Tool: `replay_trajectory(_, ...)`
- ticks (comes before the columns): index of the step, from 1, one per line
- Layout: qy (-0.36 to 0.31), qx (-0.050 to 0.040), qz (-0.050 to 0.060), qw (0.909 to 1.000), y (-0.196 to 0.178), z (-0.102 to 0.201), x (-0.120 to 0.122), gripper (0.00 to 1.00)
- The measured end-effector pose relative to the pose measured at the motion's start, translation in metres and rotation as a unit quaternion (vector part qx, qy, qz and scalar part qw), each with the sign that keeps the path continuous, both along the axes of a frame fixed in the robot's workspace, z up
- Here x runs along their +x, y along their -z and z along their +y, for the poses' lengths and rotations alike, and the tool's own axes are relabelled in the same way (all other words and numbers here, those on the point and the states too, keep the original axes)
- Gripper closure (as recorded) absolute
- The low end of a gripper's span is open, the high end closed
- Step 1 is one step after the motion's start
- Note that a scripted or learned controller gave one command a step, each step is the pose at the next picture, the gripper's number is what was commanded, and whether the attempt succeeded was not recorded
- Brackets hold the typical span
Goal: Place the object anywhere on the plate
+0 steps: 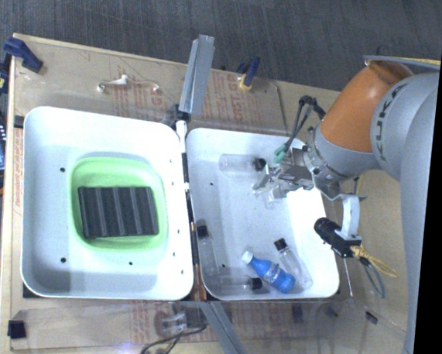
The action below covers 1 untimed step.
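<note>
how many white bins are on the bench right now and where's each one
2. The left bin holds a green plate. The right bin, touching it, holds small clear bottles, with the gripper over its far side.

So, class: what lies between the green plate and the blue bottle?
In the camera view, between the green plate and blue bottle run the two bins' adjoining white walls.

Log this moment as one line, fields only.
arm: over right bin | claw: low near clear bottle | green plate: left bin, holds dark ridged block | blue-label bottle: right bin front | placement: not yet done
</note>
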<state>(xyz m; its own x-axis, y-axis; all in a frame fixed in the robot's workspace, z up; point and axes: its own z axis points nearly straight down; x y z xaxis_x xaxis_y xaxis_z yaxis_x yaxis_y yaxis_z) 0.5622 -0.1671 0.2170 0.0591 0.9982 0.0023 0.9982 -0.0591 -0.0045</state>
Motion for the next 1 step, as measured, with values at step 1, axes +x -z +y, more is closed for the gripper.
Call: replay_trajectory(1, 0.0, 0.0, 0.0, 1.0, -0.0001, 0.0, 0.0, 0.0)
